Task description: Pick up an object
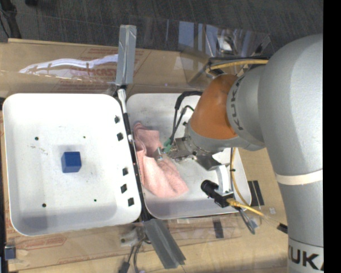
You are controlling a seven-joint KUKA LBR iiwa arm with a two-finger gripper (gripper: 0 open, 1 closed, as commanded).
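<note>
A pink cloth (158, 169) lies crumpled along the left side of the right bin (159, 104). The gripper (163, 152) reaches down from the orange-banded wrist and sits right on the cloth's upper middle, with a bit of green showing by the fingers. A blue cube (71, 161) rests alone in the left bin (23, 112), far from the gripper.
The grey arm covers the right half of the right bin and the bench's right side. A black fitting with a yellow cable (219, 195) hangs low near the bin's front right. A clamp strip (125, 56) runs between the bins at the back.
</note>
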